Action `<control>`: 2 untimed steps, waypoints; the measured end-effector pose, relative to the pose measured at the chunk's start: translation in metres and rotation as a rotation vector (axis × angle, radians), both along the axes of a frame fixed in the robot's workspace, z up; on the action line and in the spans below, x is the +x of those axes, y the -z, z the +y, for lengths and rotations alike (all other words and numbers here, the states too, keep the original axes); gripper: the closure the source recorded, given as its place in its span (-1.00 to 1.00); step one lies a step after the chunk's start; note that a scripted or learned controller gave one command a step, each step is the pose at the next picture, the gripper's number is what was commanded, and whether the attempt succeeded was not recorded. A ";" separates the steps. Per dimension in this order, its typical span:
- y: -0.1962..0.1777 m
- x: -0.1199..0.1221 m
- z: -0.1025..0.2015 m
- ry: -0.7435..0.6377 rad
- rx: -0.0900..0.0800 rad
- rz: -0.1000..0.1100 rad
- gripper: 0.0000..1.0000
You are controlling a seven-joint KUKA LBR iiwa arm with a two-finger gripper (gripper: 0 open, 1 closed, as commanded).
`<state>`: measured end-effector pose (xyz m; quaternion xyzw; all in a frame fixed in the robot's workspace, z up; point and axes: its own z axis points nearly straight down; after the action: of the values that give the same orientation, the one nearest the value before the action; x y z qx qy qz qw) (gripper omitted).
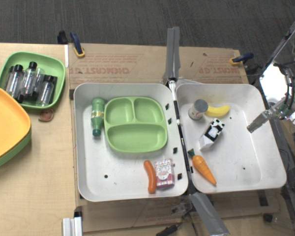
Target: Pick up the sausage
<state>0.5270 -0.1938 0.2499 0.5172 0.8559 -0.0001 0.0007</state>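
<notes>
Sausage (150, 176) not picked yet: it lies loose on the floor of the left bin (88, 181), near that bin's front wall, long axis running roughly front to back. Using the sausage as reference from here on.

Touching or almost touching its right side: small pink packet (164, 174). Right of that, across the seam into the right bin (265, 176), carrot (204, 169). Just behind the sausage: green divided plate (135, 124), nothing in its three compartments. Behind and left: green bottle (97, 116) lying beside the plate. Behind and right, in the other bin: black-and-white carton (212, 132), grey can (198, 108), banana (218, 110).

My gripper (258, 123) sits well right of the sausage, over the right bin's right side. Too small and blurred to read, so I cannot tell its state. Nothing visibly between them, so I claim no hold.

Progress as I judge it: nothing done. Left to do: cross to the left bin, line up over the sausage, descend, close, lift. Packet crowding its right side is the likely snag.

Surface: wood-tone bench (34, 191) under both bins, cardboard sheet (137, 68) behind them. Far left of the sausage: stack of orange plates (5, 132), and behind that a green tray (56, 73) of small bottles. Farthest back: dark grey carpet (113, 9).
</notes>
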 end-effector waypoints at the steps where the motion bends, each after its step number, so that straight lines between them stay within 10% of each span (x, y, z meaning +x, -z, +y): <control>1: 0.130 0.018 -0.011 0.359 0.001 0.003 -1.00; 2: 0.036 -0.015 -0.020 0.627 0.000 0.002 -1.00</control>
<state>0.5118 -0.2139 0.2135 0.7561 0.6545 -0.0010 -0.0001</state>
